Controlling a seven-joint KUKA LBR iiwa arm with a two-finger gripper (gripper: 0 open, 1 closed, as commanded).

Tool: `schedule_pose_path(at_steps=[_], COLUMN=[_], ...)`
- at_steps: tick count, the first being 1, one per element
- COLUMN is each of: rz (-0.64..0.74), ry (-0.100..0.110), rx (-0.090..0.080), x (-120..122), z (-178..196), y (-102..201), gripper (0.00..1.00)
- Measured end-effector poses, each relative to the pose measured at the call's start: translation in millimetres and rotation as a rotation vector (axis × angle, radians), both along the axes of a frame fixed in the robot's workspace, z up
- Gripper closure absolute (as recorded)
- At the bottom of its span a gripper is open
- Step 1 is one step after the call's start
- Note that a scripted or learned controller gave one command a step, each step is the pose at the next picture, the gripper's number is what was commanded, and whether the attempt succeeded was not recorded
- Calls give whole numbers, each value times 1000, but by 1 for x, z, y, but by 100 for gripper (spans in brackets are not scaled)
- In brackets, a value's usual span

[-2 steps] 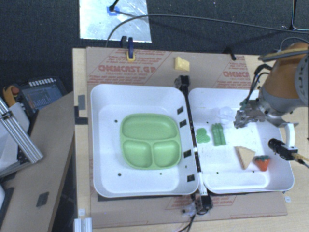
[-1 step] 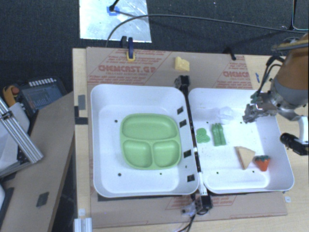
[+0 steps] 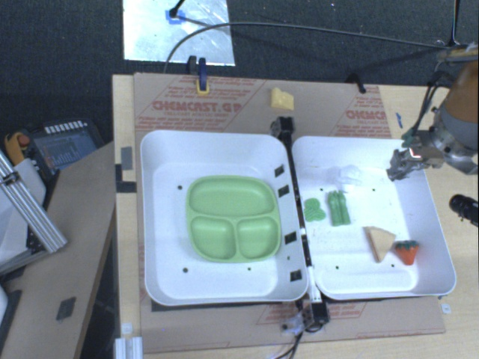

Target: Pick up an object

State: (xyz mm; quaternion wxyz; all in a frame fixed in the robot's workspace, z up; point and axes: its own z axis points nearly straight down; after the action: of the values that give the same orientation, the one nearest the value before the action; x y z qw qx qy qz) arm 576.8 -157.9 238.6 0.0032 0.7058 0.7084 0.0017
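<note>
Gripper [image 3: 399, 164] poised over the upper right part of the right bin [image 3: 430, 200], with the pickable items lying below and to its left in the camera view.

Whether the gripper is open or closed cannot be told. A green bundle [image 3: 338, 208] and a flat green piece [image 3: 314, 210] lie near the bin's left wall; a tan wedge [image 3: 380, 242] touches an orange-red item [image 3: 406, 252] nearer the front. All sit apart from the gripper. The left bin [image 3: 161, 200] holds a green divided tray [image 3: 196, 200].
</note>
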Motion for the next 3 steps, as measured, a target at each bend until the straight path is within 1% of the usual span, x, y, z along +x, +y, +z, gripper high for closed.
schedule_pose_path(at_steps=[1,3], rz=[7,6], ry=[3,6], rx=[4,4], x=[7,22], z=[5,-19], y=[63,166], gripper=[100,100])
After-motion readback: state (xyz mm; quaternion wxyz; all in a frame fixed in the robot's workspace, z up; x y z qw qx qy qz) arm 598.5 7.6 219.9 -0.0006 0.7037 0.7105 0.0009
